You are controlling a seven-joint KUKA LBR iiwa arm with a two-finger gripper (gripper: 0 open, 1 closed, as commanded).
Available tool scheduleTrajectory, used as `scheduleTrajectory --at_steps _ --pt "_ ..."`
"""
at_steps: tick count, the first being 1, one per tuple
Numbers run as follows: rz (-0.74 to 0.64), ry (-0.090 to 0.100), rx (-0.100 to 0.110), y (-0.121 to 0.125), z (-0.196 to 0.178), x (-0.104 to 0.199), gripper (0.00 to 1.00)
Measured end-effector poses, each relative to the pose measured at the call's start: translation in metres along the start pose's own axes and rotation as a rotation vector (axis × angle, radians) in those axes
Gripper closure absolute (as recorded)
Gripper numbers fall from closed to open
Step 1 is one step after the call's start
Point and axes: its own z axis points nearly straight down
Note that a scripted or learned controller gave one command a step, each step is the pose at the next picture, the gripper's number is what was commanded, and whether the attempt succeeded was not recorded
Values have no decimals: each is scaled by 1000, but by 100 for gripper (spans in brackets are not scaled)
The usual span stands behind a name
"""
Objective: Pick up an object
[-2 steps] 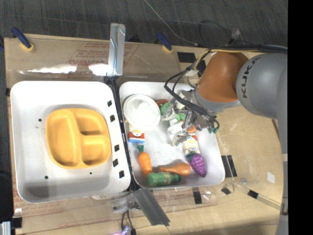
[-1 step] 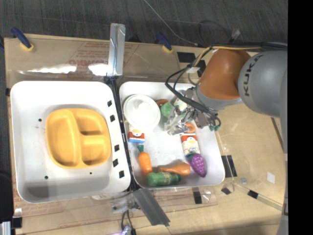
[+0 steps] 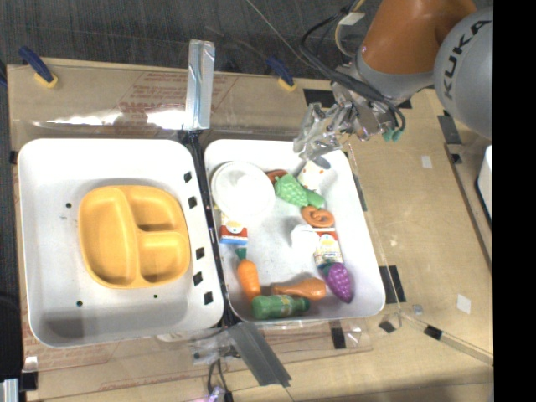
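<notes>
My gripper (image 3: pixel 321 139) hangs over the far right corner of the right bin (image 3: pixel 368 249). Just below it lies a small white cup-like object (image 3: pixel 315 174), with a green bumpy toy (image 3: pixel 294 191) beside it. Whether the gripper touches the white object is unclear. Further toys lie in this bin: a white bowl (image 3: pixel 243 188), a brown pretzel (image 3: pixel 318 217), a small carton (image 3: pixel 327 248), purple grapes (image 3: pixel 339 281), an orange carrot (image 3: pixel 249 278), a brown drumstick (image 3: pixel 302 289) and a green cucumber (image 3: pixel 280 306).
The left bin (image 3: pixel 50 308) holds a yellow divided tray (image 3: pixel 134 233). A second small carton (image 3: pixel 234 235) rests against the wall between the bins. The grey arm with its orange band (image 3: pixel 410 23) reaches in from the upper right. Taped brown bench surrounds the bins.
</notes>
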Motion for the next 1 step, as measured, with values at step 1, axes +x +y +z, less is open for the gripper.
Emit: scheduleTrajectory --at_steps 1 --pt "-140 13 -11 89 33 -21 100"
